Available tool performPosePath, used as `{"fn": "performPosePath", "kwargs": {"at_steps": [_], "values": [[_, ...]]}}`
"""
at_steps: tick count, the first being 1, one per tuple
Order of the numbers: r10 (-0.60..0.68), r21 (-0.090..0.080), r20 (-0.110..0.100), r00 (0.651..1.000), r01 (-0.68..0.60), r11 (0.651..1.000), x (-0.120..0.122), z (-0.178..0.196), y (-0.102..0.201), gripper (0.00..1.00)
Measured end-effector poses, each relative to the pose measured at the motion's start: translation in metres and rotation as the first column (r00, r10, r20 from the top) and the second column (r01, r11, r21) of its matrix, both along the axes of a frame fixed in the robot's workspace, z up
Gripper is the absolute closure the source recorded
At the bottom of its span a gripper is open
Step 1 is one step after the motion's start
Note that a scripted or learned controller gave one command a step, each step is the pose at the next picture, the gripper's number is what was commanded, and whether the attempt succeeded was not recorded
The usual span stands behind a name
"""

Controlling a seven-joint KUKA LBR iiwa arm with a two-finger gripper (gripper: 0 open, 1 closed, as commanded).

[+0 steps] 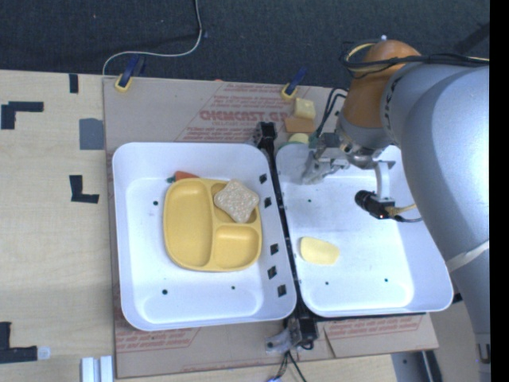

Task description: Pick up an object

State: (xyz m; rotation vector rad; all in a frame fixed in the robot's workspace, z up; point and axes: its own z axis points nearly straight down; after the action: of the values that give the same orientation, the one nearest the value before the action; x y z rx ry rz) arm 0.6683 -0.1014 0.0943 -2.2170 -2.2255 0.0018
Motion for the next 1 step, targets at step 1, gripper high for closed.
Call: {"fn": "performPosePath", "kwargs": {"at_steps": [1], "values": [[0.000,-0.001,-0.001,1.000,0.000,1.000,-0.0003,-0.0007,-0.0003,0.00]]}}
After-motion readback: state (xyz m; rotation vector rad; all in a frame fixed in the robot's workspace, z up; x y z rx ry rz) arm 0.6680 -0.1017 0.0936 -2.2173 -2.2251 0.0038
